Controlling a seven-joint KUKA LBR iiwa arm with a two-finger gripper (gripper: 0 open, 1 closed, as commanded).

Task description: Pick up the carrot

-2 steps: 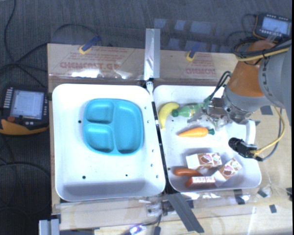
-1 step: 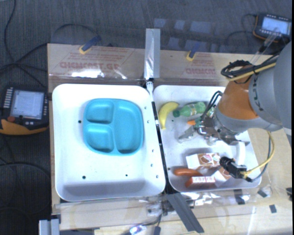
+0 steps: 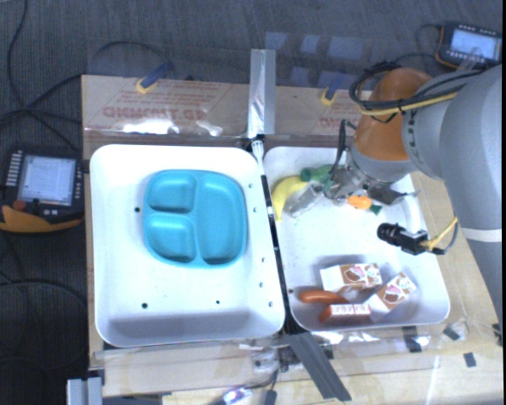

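It was a robotics lab: a handheld grey control pendant (image 3: 39,186) lay at the left, black cables (image 3: 34,24) trailing over grey carpet (image 3: 236,11).

A dark grey carpet floor (image 3: 84,15) surrounds the bench (image 3: 110,108), whose brown cardboard-like top shows faint red print and strips of clear tape along its far edge — thin black cables (image 3: 13,53) snake across the carpet at the upper left and trail down the left side. Two handheld pendants with lit screens lie on the floor, one (image 3: 38,188) just left of the bench and another (image 3: 468,45) at the upper right. Even, soft light falls from above — shadows are faint, and metal framing (image 3: 320,369) edges the bench's near side.
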